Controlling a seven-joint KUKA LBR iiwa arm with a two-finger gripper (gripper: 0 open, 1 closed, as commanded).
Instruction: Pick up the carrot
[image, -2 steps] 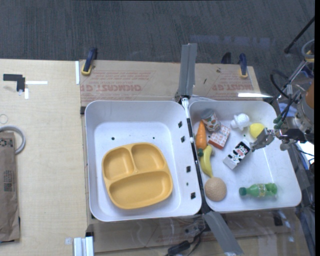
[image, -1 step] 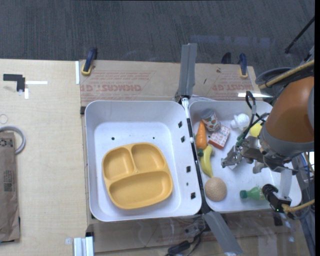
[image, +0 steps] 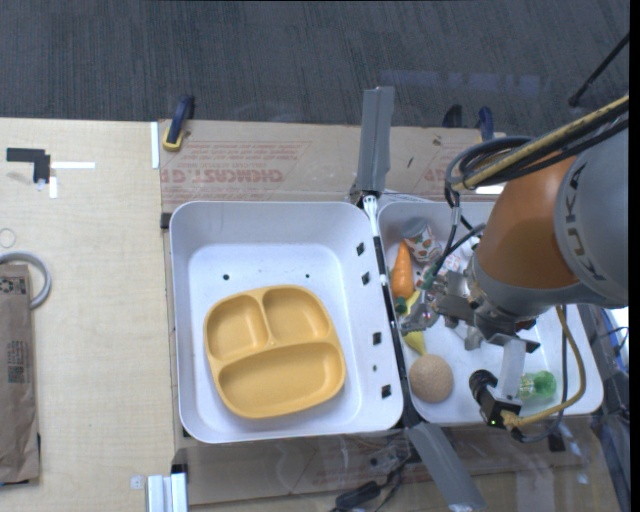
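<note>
In right bin (image: 590, 395), carrot (image: 401, 268) beside pincer (image: 418, 312)

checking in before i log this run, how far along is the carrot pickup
Done: the arm has reached into the right bin, and its end effector sits low beside the carrot. In hand: nothing that can be seen; the carrot lies against the bin's left wall, near a can and a tan ball. Left: closing on the carrot and lifting it.
</note>
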